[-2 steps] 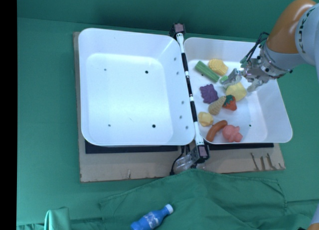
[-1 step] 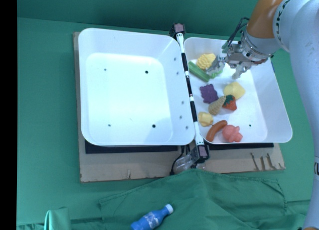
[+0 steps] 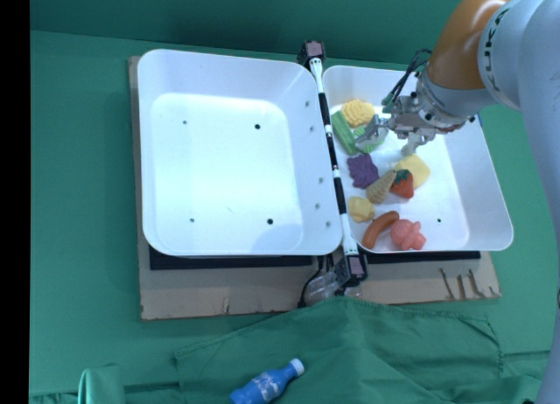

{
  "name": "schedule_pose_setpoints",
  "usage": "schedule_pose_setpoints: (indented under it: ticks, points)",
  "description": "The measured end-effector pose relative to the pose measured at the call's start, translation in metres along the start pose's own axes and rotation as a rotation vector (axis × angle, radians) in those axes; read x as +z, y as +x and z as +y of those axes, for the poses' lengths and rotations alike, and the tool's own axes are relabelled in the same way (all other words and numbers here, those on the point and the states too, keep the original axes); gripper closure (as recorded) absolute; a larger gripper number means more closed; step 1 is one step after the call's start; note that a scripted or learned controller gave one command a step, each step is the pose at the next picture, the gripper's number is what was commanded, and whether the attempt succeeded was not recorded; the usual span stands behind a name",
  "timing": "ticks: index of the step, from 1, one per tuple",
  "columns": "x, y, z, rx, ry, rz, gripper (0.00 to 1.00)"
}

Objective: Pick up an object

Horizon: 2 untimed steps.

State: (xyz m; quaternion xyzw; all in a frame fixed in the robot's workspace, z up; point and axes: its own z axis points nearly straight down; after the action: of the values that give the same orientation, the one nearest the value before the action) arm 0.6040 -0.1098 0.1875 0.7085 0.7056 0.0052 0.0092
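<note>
One fixed camera above the bench — looking down aslant on both bins (image 3: 157, 70)

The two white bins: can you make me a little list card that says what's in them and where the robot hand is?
left bin: white, bare floor with small dark dots
right bin: holds toy food
toys: yellow corn, green piece, purple grapes, strawberry, orange sausage, pink toy
gripper: over the right bin, near the corn and the green piece
holding something: cannot tell
outside the bins: blue bottle on the green cloth
</note>
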Motion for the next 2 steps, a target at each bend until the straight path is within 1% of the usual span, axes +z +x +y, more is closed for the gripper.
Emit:
schedule_pose_setpoints:
  ticks: [1,2]
  points:
    - [0.003,-0.01,0.071,-0.004,0.006,0.003,0.0]
    - [0.0,-0.031,-0.015,0.004,0.002,0.001,0.0]
